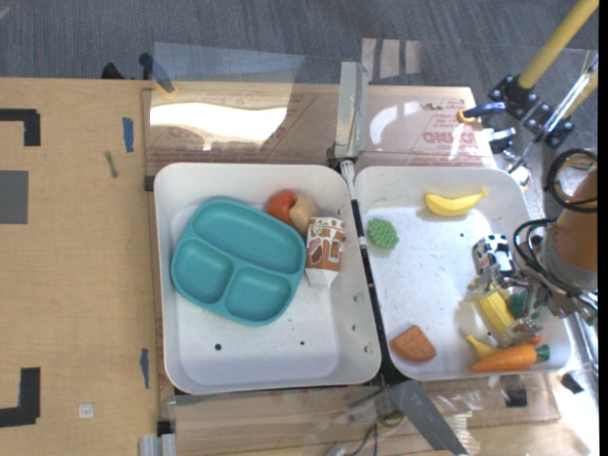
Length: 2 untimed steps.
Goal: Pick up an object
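Hand (503,297), grip state unclear, sits among corn (494,310), carrot (511,357) and small banana (480,345).

Two white bins (190,369); one teal tray (237,259); one banana (453,201); one carrot (513,356).

Robotics lab: white bins (190,183) of toy food (plastic banana (454,201)), clear shield panels (228,103), cardboard bench (66,255).

Tray (237,274) in L bin (190,369); banana (453,201), carrot (513,357) in R bin (418,283).
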Motion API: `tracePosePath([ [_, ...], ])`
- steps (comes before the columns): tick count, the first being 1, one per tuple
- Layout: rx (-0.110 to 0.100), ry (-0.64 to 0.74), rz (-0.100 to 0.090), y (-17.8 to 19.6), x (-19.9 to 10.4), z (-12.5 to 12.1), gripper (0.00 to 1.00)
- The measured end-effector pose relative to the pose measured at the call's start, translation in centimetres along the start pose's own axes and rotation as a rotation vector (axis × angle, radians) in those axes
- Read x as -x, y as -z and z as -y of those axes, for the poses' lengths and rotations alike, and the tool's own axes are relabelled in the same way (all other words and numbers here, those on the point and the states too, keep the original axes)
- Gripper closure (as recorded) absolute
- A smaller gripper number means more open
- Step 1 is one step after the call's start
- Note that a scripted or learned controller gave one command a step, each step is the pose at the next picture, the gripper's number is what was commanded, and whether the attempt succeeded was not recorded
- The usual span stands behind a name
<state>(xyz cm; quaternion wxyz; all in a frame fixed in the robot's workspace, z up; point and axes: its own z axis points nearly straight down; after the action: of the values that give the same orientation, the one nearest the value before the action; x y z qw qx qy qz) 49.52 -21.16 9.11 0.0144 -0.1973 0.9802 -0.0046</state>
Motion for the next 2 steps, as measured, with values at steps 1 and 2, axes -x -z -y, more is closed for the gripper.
tracePosePath([
  [1, 0.009, -0.145, -0.015, -0.6, 11.2, 3.3, 0.00],
  [2, 0.013, -0.145, -0.004, 0.6, 11.7, 3.0, 1.00],
])
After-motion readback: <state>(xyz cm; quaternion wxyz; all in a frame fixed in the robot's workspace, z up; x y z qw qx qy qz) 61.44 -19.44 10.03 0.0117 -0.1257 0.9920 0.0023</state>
